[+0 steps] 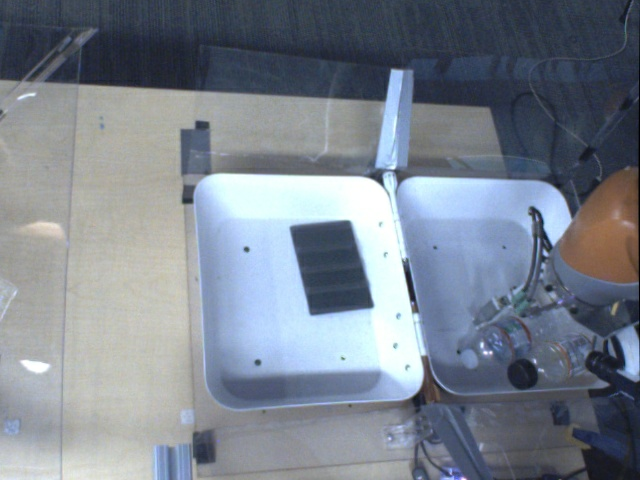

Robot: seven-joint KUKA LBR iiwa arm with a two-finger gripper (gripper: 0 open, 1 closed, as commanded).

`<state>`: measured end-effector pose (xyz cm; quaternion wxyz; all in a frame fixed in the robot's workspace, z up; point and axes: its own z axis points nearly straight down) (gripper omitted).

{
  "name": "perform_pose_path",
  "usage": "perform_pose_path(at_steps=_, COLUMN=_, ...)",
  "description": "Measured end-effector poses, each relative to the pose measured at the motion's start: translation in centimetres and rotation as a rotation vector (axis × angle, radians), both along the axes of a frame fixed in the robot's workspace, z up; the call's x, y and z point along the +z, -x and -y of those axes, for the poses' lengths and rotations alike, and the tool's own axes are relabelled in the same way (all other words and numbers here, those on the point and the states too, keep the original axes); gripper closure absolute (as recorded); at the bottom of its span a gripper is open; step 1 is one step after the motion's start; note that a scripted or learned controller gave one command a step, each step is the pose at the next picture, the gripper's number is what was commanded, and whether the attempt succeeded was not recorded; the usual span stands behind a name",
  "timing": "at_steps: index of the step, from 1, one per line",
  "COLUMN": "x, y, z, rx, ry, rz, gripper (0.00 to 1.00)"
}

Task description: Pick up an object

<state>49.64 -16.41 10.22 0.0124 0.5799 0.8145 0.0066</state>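
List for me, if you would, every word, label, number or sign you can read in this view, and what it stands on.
No text can be read.
Dark ribbed block in the left bin: no print shows.
Clear plastic item in the right bin: too blurred to tell whether it bears any label.

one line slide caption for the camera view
Arm reaches into the right bin, end effector low by its near edge; a dark ribbed slab lies flat in the left bin.
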Motion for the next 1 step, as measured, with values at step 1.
perform_pose_path(at_steps=1, x=-1.18, y=0.41, z=-2.65, rx=0.084, ry=0.004, rz=-0.009, gripper=0.00)
